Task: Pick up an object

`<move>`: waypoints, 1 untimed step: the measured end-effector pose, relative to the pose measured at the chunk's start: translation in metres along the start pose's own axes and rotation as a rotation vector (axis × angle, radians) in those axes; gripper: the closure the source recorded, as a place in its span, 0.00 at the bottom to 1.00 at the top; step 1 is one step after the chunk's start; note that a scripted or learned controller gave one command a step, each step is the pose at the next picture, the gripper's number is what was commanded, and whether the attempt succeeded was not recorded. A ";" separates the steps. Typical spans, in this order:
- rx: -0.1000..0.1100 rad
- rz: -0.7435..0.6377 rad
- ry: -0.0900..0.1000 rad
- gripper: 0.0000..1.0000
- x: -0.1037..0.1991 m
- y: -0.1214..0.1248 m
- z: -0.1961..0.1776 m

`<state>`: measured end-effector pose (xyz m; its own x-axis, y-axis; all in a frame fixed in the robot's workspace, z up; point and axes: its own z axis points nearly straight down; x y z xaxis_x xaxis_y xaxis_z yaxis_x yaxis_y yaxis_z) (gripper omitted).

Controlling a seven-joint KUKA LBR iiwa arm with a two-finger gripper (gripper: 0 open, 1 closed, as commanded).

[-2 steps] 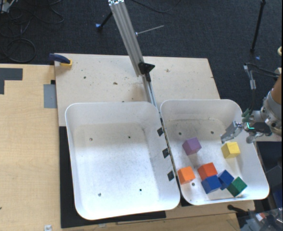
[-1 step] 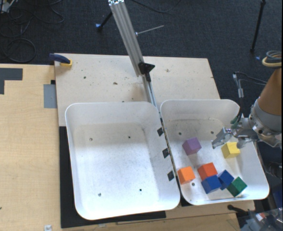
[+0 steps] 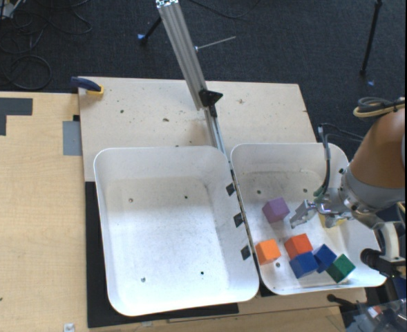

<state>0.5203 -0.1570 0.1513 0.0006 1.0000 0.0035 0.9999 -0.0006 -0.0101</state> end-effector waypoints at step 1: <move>-0.001 0.001 0.000 0.00 0.009 -0.006 0.050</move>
<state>0.5138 -0.1473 0.1015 0.0020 1.0000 0.0038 1.0000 -0.0019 -0.0096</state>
